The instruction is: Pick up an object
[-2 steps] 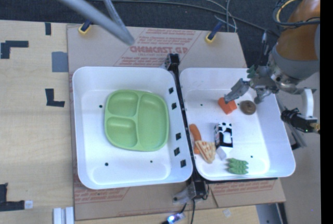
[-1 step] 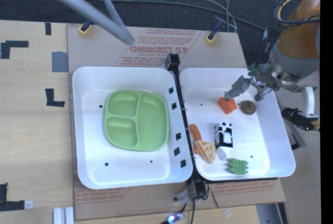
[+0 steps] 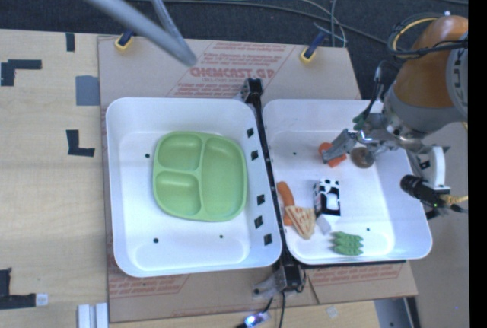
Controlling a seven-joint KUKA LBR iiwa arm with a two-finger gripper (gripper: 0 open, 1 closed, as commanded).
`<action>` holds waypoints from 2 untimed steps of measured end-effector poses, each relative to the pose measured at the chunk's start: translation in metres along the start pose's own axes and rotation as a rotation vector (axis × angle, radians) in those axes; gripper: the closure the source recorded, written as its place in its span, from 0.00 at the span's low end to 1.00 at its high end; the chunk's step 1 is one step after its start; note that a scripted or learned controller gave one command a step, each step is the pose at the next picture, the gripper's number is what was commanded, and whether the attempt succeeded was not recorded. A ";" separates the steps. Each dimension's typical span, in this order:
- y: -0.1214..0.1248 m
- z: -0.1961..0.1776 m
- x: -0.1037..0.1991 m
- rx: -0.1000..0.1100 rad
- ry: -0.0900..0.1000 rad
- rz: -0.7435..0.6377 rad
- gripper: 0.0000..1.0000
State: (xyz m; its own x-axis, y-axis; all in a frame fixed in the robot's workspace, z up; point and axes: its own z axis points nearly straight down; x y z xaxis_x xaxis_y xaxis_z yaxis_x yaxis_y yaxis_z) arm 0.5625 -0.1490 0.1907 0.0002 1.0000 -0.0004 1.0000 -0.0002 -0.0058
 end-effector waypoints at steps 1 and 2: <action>-0.007 0.046 0.003 0.000 0.001 -0.001 0.00; -0.005 0.092 -0.002 0.000 0.000 -0.001 0.00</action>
State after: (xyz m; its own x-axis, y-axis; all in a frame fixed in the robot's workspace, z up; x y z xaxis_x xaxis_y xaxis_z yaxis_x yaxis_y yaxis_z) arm 0.5572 -0.1511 0.0990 -0.0007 1.0000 -0.0002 1.0000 0.0007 -0.0056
